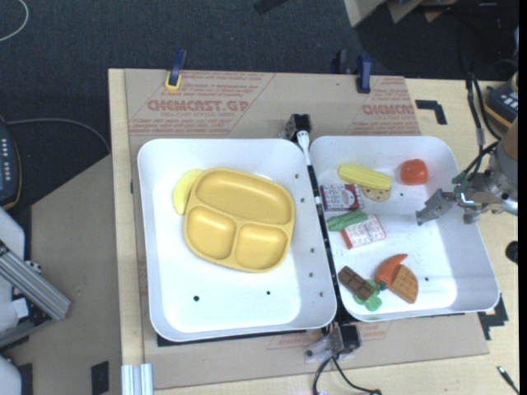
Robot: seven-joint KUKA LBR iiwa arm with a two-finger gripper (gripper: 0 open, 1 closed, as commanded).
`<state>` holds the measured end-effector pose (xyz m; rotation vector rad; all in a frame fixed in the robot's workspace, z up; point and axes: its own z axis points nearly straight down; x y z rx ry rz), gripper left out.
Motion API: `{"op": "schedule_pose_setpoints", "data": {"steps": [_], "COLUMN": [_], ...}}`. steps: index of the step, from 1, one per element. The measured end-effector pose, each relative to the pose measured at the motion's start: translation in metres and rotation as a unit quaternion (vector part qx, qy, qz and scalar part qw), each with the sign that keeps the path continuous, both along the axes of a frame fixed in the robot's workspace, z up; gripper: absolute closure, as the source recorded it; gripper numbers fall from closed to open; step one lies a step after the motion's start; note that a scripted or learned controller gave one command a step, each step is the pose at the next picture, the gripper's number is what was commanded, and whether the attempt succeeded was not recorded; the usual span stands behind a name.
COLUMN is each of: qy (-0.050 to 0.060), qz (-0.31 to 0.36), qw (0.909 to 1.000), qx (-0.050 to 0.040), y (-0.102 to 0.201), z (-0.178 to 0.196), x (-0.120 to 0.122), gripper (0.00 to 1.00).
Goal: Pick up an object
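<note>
**Hovering at the right bin's edge, nothing yet picked**

Reaching in from three o'clock, the gripper (436, 207) hung over the right bin (473, 290) near its three o'clock wall. Its grey fingers (430, 211) pointed toward nine o'clock, but from this angle I could not tell how far apart they stood, and nothing showed between them.

The candidates lay in that same bin. A red tomato (414, 171) sat at about eleven o'clock from the gripper, close by. A yellow corn cob (364, 175) rested against a cookie (378, 193) further toward ten o'clock. Small packets (363, 232) and a green piece (345, 220) lay near the bin's nine o'clock wall, and a carrot (390, 268), a waffle wedge (404, 285) and a chocolate bar (356, 281) clustered at six o'clock. The left bin (169, 286) held a yellow divided tray (239, 219) over a banana (184, 189).

To do this step well, I judged the tomato the nearest target, standing clear of its neighbours. The fingers should straddle it squarely and descend low before closing, since a round toy could squirt out of a shallow pinch.
</note>
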<state>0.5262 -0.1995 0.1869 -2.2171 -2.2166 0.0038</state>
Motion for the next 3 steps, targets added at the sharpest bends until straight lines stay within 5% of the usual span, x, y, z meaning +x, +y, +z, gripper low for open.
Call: {"op": "schedule_pose_setpoints", "data": {"steps": [2, 3], "qy": [-0.001, -0.004], "qz": [0.000, 0.000], "qw": [1.0000, 1.0000], "qx": [-0.0003, -0.0019], "y": [-0.009, -0.010], "z": [-0.105, -0.092], "x": [0.001, 0.002], "gripper": [0.00, 1.00]}}
